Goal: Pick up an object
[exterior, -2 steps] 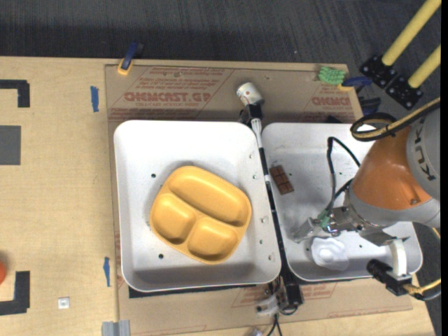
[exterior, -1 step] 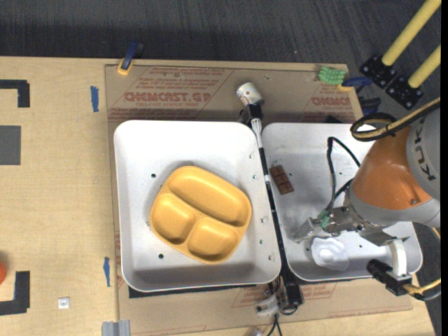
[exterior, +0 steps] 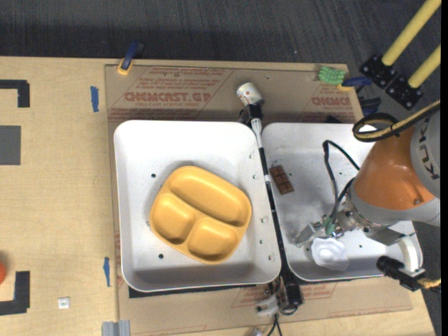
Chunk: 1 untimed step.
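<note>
Left of the divider [exterior: 264, 180] the yellow tray [exterior: 201, 213] lies untouched, right of it a brown block [exterior: 281, 180] likewise, and further right the gripper [exterior: 323, 231] sits over a white object [exterior: 329, 251], grip state indeterminable, pickup unconfirmed.

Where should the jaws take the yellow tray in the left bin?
On the raised outer rim of the tray, coming straight down, probably at its right edge nearest the arm. It lies flat and wide, too broad to span, so only the thin rim and the ridges between compartments offer a pinch.
</note>
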Tool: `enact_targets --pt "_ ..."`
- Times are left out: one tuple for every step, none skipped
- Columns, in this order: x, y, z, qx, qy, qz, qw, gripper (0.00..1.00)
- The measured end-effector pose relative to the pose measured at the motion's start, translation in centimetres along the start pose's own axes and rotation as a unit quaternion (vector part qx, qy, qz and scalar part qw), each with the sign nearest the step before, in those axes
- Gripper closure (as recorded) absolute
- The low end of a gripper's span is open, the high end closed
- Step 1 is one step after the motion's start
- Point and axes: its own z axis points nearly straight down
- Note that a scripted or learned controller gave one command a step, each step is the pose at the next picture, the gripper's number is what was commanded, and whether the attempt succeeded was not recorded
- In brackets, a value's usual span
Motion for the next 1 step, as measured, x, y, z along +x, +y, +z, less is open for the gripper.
enact_targets --pt "-8.21 3.43 -0.73 0.0 -0.001 0.02 0.9998 0.0"
